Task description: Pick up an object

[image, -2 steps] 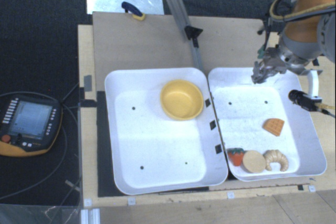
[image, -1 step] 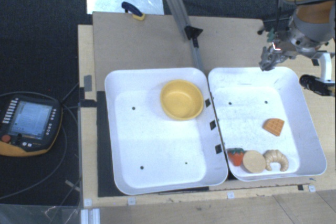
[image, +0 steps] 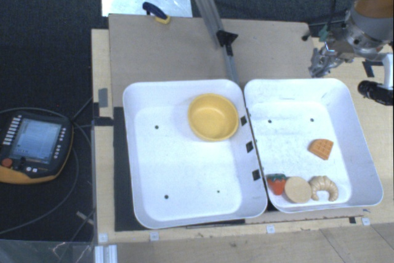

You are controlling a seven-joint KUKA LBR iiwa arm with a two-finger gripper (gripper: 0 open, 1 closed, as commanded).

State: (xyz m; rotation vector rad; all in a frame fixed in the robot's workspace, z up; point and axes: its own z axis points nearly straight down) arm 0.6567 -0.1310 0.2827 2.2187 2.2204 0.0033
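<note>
My hand (image: 321,63) hangs above the right bin's (image: 345,90) far rim, carrying nothing; can't tell its opening. Pickables cluster at that bin's near corner: croissant (image: 324,187), round cookie (image: 297,190), tomato (image: 276,183), w/ waffle (image: 321,148) apart, easiest reach. Yellow bowl (image: 213,117) sits in left bin.

Robotics lab: two white bins (image: 184,194) on a plywood bench (image: 265,49), teach pendant (image: 34,145) on dark carpet left of the bins, metal camera pole (image: 206,0) behind them.
</note>
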